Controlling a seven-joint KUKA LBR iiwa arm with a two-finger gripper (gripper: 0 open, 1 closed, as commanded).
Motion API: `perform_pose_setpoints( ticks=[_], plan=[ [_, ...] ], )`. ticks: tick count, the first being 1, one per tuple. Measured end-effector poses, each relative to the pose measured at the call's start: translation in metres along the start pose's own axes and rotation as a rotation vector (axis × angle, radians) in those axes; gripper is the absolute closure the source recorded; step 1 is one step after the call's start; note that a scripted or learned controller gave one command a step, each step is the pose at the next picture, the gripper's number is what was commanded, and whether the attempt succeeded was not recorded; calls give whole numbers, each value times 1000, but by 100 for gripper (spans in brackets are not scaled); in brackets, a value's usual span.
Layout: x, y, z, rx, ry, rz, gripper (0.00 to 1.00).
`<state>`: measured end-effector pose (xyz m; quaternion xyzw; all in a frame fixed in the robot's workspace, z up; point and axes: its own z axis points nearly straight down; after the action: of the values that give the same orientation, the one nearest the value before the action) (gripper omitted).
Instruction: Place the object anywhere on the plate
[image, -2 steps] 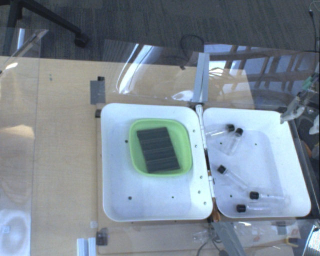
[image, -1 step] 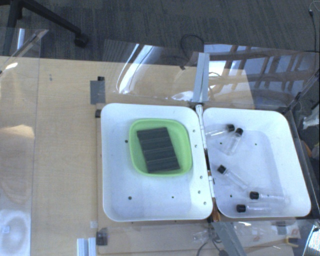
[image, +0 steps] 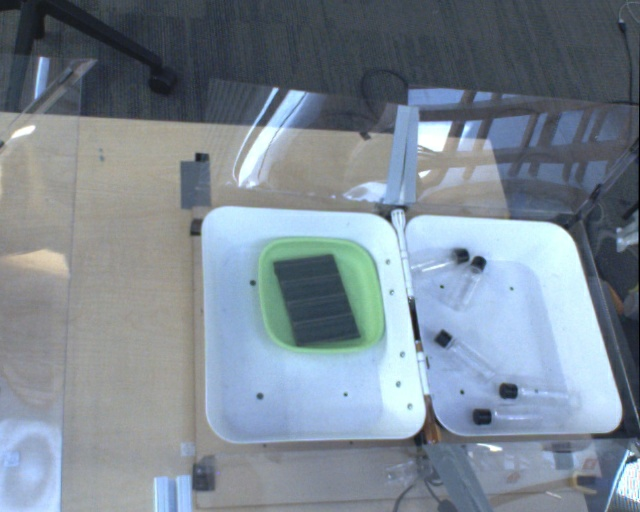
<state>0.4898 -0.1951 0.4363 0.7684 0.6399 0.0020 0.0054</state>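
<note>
Bench: you are looking down on a pale wooden bench (image: 100, 330) that is carrying 2 shallow white bins side by side.
Left bin: the left bin (image: 300, 405) is holding a green plate (image: 372, 300), which is sitting toward the far half of the bin, well apart from the near wall.
Plate: the plate is square with rounded corners and is lying flat; its right edge is sitting just beside the wall that the 2 bins share.
Object: the dark grey ridged block (image: 316, 299) is lying flat on the plate, roughly at its middle, turned slightly off the plate's edges; you are seeing green rim showing all around it.
Right bin: the right bin (image: 560, 300) is holding 5 clear vials with black caps.
Far vials: 2 vials (image: 466, 281) are lying near the far left corner, close together, caps toward the far side.
Middle vial: 1 vial (image: 462, 351) is lying near the left wall, angled toward the near right.
Near vials: 2 vials (image: 530, 396) are lying near the near wall, pointing right.
Pincer: you are getting nothing on how far its fingers are standing apart or on any load, so I cannot tell.
</note>
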Motion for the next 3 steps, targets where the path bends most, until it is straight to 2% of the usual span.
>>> perform_pose_setpoints(
  ticks=[3],
  plan=[
    [-2, 0, 0, 0, 0, 306, 0]
  ],
)
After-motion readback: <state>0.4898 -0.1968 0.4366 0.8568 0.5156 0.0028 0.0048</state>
